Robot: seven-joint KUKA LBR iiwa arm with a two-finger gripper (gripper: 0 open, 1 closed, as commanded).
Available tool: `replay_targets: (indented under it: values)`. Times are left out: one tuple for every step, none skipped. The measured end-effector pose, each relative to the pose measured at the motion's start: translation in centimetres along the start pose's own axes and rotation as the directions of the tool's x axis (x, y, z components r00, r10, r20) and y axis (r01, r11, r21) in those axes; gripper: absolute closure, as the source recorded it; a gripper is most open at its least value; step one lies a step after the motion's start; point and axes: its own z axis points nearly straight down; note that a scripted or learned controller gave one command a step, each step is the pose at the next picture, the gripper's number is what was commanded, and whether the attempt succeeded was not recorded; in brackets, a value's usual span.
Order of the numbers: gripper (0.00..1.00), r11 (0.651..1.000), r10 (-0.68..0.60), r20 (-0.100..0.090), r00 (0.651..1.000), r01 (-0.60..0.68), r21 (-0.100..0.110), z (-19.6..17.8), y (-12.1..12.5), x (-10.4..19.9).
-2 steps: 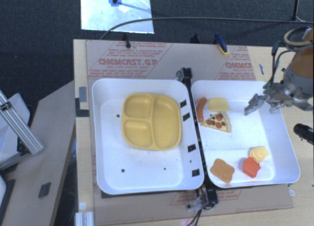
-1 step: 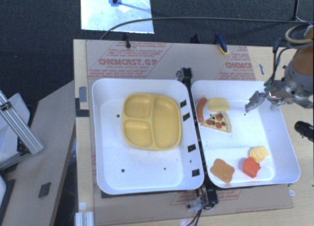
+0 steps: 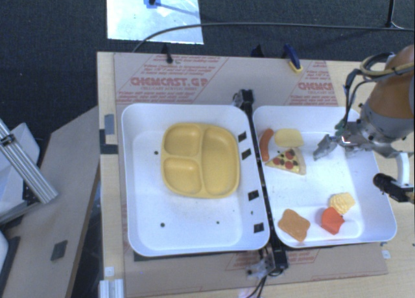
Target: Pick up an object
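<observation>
While my jaws point(image 3: 326, 147) hang released and empty over the right bin point(image 3: 369, 190), I judge the pizza slice point(image 3: 287, 160), lying flat at nine o'clock from them, the handiest thing to grasp.

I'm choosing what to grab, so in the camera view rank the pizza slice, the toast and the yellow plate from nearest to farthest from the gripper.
1. Pizza slice, right bin, just left of the gripper.
2. Toast, right bin's near-left corner.
3. Yellow plate, left bin.
</observation>
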Motion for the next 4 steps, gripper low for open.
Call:
replay_targets:
  values:
    - [0.00, 1.000, 0.001, 0.000, 1.000, -0.001, 0.000, 6.2, -0.2, -0.5]
    - [0.00, 1.000, 0.001, 0.001, 1.000, -0.001, -0.004, 6.1, -0.1, -0.5]
    - [1.00, 1.000, 0.001, 0.002, 1.000, -0.001, -0.008, 5.0, 0.0, -0.5]
    - [1.00, 1.000, 0.001, 0.003, 1.000, 0.000, -0.010, -1.4, -0.1, -1.0]
